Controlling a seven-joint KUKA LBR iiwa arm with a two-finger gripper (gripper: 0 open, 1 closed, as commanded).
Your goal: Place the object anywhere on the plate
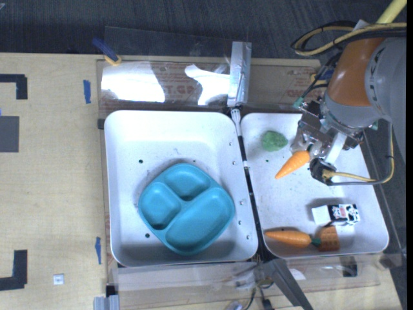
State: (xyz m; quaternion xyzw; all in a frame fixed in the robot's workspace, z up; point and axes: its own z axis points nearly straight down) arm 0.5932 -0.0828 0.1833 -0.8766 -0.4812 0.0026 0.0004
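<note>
Where the end effector (308, 152) meets the carrot (292, 164), contact is unclear.

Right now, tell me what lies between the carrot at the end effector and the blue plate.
The carrot sits at the end effector in the right bin. The blue plate lies in the left bin. Between them stand only the two bins' adjoining rims; no loose object lies along that path.
</note>
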